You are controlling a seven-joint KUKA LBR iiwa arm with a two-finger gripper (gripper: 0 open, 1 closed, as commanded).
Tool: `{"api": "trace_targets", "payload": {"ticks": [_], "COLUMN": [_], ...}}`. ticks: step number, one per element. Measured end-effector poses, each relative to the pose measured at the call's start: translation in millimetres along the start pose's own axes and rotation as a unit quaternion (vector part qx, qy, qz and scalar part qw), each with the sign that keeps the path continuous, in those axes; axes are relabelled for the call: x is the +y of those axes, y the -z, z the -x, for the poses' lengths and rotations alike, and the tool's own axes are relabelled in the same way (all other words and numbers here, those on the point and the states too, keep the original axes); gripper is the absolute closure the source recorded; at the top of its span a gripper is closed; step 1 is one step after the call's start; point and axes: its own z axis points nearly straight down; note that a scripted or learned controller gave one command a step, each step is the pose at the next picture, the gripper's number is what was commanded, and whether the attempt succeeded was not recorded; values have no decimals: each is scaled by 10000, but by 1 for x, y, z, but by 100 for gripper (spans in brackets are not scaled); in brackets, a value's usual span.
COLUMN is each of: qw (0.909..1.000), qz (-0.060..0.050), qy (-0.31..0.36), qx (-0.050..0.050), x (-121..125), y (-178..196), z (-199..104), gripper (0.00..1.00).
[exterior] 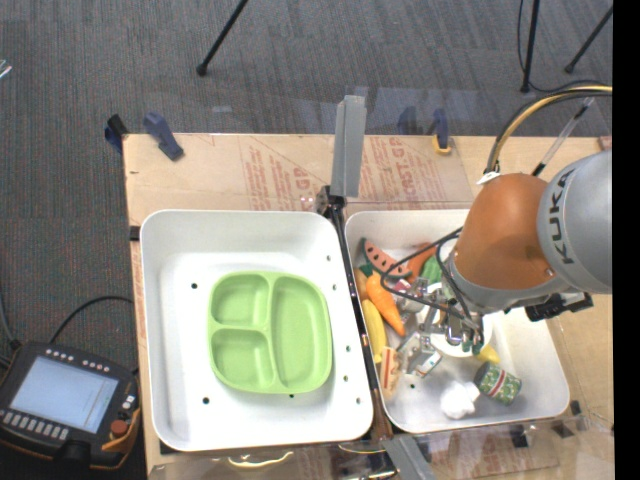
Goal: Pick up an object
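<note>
Black letters reading "KUKA" run down the grey arm (585,223) beside its orange band, and faint red print crosses the brown board (270,173) behind the bins, too small to read. The arm reaches in from the right and bends down over the right bin (545,368), its gripper (432,340) low among the toy food: a banana (373,330), a carrot (384,304), a watermelon slice (384,262) and a green can (497,382). Whether anything is grasped cannot be told. The left bin (175,258) holds a green divided plate (270,330).
</note>
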Motion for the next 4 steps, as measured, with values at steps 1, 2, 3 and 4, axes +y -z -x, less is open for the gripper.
{"api": "trace_targets", "payload": {"ticks": [1,2,3,4], "qw": [9867,9718,9606,9348], "qz": [26,18,16,10], "qy": [-1626,-2356,-2779,-3552], "qx": [-2,-3,-25,11], "x": [2,1,-3,-5], "y": [-1,-2,0,-2], "z": [1,5,-26,15], "gripper": [0,0,0,0]}}
